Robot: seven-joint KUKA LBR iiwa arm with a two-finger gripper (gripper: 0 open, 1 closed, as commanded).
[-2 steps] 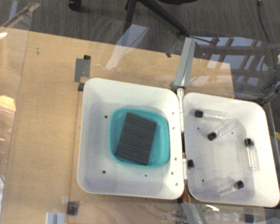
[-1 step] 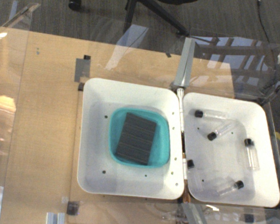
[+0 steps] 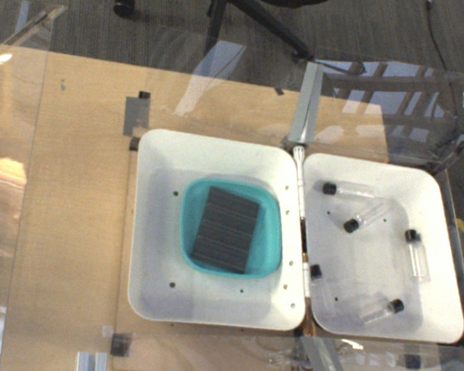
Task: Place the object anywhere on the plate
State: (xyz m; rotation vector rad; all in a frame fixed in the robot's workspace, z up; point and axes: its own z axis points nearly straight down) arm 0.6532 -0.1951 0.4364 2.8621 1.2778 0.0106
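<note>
Lying flat on the teal plate (image 3: 268,250) in the left bin (image 3: 148,295), the dark ribbed block (image 3: 226,229) has its long axis running up and down the view, tilted slightly. By the look of it, the placing is already done. To the right, the second bin (image 3: 442,268) holds several clear vials (image 3: 369,211) with black caps, scattered well apart. No pincer appears over the wooden surface (image 3: 57,203), so its state goes unjudged.

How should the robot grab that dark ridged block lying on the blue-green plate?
Probably straight from above, closing the fingers across the narrower width of the dark ridged block. It lies flat in the teal plate in the left bin, and the plate's raised rim surrounds it, so a sideways approach looks blocked.
</note>
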